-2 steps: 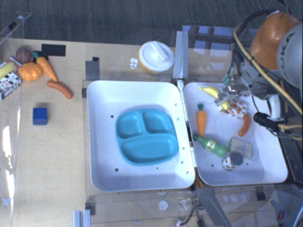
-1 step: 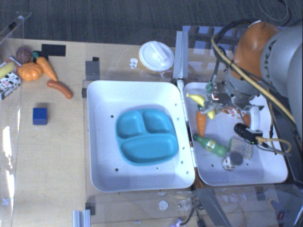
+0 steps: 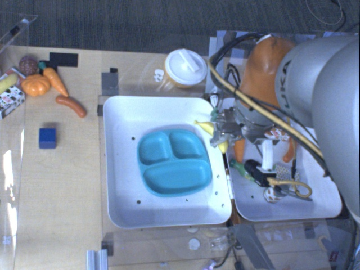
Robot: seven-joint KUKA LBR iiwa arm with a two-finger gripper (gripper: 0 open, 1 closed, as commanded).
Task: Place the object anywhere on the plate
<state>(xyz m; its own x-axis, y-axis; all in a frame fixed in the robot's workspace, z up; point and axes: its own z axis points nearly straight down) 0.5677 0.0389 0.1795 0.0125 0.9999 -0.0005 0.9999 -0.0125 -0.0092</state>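
Yellow banana-like object point(image 3: 205, 127) at bin edge, pinched in gripper point(image 3: 220, 135), beside blue plate point(image 3: 174, 161)

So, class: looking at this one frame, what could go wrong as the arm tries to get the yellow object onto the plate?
1. The yellow object sits at the gripper, off the plate near the bin wall; released here, it would probably miss.
2. Its hold cannot be confirmed, so it may slip in transit.
3. The dangling cables could snag clutter in the right bin.
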